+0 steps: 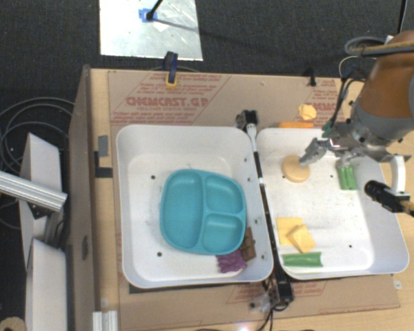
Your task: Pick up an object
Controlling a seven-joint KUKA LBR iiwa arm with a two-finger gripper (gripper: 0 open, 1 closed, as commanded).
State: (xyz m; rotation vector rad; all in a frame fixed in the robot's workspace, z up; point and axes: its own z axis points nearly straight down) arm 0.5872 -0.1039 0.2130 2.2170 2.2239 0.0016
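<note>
Reaching in from 3 o'clock over the right bin (393, 254), with the gripper (328, 150) hanging toward that bin's 12 o'clock end. Jaws spread apart, nothing between them: one finger (312, 154) angled out toward 9 o'clock, tip just at the edge of a tan round disc (296, 169), the other finger (345, 158) near the top of a green stick (347, 177).

Likely target: the tan disc, lying flat at about 11 o'clock in the right bin, just beside the dividing rim. To grip it well: centre the wrist over the disc rather than leaving it off to the 3 o'clock side, drop straight down so one finger lands on either side, then close. Being low and flat, likely to slip out unless the fingertips reach almost to the bin floor. Worth keeping clear of the green stick while descending.

Orientation of the disc: round, so no real long axis and no pointing direction; any grip angle should do. By contrast, the green stick with its long axis running 12 to 6 o'clock.

Elsewhere in the right bin: two yellow blocks (297, 235) touching at about 7 o'clock, and a green bar (302, 258) lying 9 to 3 below them. In the left bin (134, 185), a teal divided plate (203, 211) with a purple piece (229, 261) at its 5 o'clock edge.
</note>
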